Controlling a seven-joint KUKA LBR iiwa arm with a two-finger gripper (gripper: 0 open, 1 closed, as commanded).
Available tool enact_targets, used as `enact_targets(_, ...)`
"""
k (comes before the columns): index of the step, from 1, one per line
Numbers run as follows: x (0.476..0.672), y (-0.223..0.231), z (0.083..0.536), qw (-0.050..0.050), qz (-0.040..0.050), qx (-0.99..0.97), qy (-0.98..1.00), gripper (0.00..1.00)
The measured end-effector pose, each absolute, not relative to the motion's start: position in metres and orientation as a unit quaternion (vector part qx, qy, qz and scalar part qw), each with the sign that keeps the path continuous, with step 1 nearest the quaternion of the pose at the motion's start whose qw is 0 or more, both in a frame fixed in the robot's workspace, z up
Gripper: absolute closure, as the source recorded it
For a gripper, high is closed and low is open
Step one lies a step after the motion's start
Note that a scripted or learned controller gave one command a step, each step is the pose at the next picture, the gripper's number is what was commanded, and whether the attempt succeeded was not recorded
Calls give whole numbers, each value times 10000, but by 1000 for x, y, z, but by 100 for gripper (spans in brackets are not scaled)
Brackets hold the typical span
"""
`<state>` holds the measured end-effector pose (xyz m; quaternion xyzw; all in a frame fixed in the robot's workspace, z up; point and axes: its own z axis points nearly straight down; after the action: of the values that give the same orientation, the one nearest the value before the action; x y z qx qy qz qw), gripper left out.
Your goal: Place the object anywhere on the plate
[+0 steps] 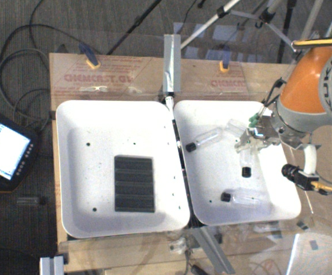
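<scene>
While the table [106,73] carries two shallow white bins side by side, each holds something different. Seen from the camera above, the left bin [74,125] contains a single dark rectangular plate [134,183] with ribbed bands across it, lying flat slightly toward the near right part of the bin floor, apart from every wall. A few small dark specks dot the white floor around it.

The right bin [206,211] holds several small clear vials with black caps. One vial [202,139] lies tilted in the far left part, its black cap near the wall shared with the left bin. A second vial [241,197] lies along the near side, cap pointing left. A third vial [245,165] hangs upright near the middle, black cap downward, directly under the gripper [251,146].

The grey arm with its orange band [303,87] reaches in from the right, over the right bin's far right part. The gripper's clear fingers blend with the glassy vial, so I cannot tell how far apart they stand or whether they grip it.

A handheld screen [4,152] sits on the floor to the left.
</scene>
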<state>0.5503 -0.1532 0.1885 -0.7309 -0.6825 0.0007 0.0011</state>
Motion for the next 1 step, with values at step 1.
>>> enact_targets(1,483,-76,198,18,14,-7164,-6977,100)
